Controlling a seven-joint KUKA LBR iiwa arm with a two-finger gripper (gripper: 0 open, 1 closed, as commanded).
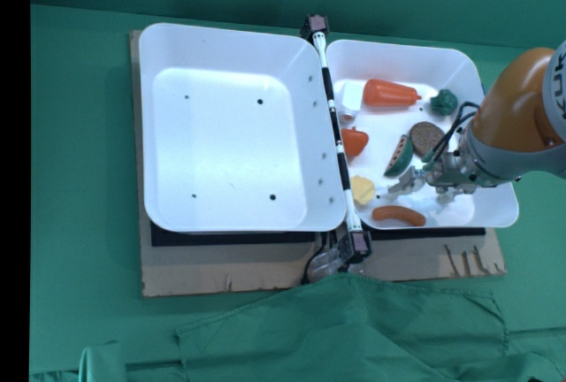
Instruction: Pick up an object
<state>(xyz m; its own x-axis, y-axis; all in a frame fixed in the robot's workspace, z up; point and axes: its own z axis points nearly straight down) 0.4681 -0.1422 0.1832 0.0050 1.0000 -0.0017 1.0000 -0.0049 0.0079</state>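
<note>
The right bin (pixel 495 210) holds several toy foods. An orange carrot (pixel 389 92) lies at the back beside a white piece (pixel 351 94) and a small green broccoli (pixel 443 102). A brown round piece (pixel 426 136) and a watermelon slice (pixel 399 156) sit mid-bin, and a red-orange piece (pixel 354 141) lies by the left wall. Near the front are a yellow piece (pixel 362 190) and a reddish sausage (pixel 399 215). My gripper (pixel 407 186) hangs low between the watermelon slice and the sausage, just right of the yellow piece. Nothing visibly sits in it.
The left bin (pixel 159 53) lies beside the right one, joined by a black-and-white divider (pixel 334 119). Both rest on cardboard (pixel 221 278) over a green bench. Rumpled green cloth (pixel 354 327) lies in front. The arm's orange band (pixel 526 102) overhangs the right bin's right side.
</note>
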